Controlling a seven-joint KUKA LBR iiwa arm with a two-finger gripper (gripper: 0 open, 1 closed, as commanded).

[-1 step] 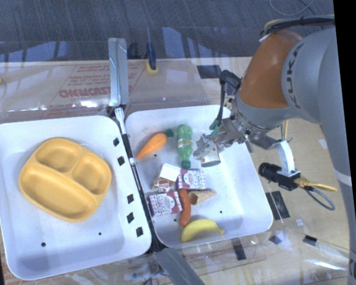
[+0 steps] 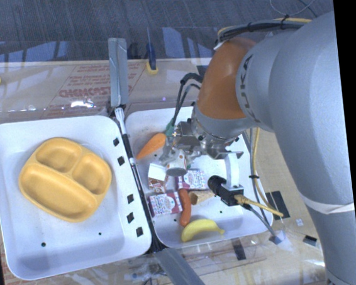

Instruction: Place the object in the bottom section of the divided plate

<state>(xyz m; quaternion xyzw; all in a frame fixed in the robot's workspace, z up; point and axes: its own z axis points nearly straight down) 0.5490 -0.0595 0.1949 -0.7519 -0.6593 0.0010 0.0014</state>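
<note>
Camera view: I take the divided plate (image 2: 65, 178) as landmark; it lies in the left bin (image 2: 18, 250). To its right, in the right bin (image 2: 253, 222), the hand (image 2: 175, 164) hangs over a heap of items; whether it is open or closed I cannot tell. The carrot (image 2: 151, 145) lies nearest the plate, the banana (image 2: 201, 229) further right and lower. I judge the small cartons (image 2: 163, 203) light, stiff and flat-sided: grip across the narrow faces. The banana is soft; grip mid-body, gently.
</note>
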